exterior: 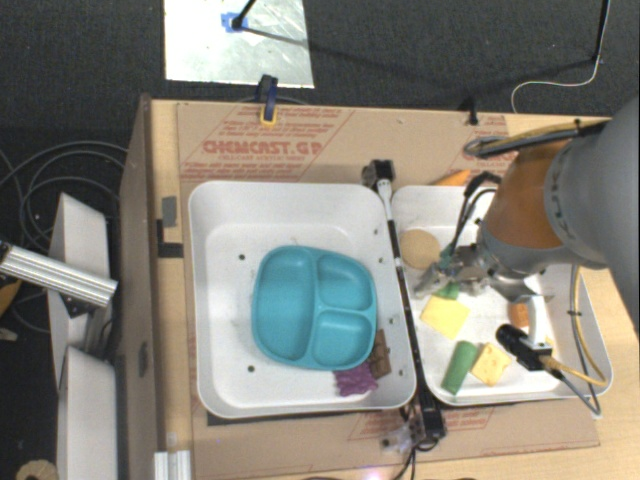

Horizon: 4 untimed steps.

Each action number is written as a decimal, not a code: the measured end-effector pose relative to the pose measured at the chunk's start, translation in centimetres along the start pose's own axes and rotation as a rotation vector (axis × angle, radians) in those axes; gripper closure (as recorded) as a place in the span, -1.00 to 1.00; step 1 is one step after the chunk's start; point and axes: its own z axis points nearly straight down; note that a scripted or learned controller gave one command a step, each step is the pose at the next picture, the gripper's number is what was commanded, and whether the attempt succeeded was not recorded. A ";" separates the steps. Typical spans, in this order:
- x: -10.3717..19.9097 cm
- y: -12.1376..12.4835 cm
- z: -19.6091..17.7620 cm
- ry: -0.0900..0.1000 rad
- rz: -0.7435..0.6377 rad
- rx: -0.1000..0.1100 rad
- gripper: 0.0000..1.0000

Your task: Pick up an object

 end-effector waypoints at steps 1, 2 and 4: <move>-1.8 -6.6 -0.4 -0.002 0.013 0.005 -1.00; -4.9 1.7 -0.6 -0.006 0.006 -0.010 -1.00; -10.3 0.0 -6.3 -0.002 0.016 -0.002 -1.00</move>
